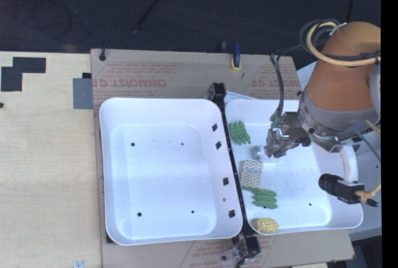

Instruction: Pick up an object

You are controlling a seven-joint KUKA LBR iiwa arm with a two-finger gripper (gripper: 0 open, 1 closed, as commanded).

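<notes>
Near the jaws, lower-left of them, a patterned block (251, 173); jaw spread indiscernible.

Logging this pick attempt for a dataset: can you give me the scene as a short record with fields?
arm: gripper over the right bin
right bin's left side, far to near: green leafy piece, small grey piece, checkered pad, green pea pods, yellow corn cob
closest to gripper: small grey piece
grasp: cannot tell
</notes>
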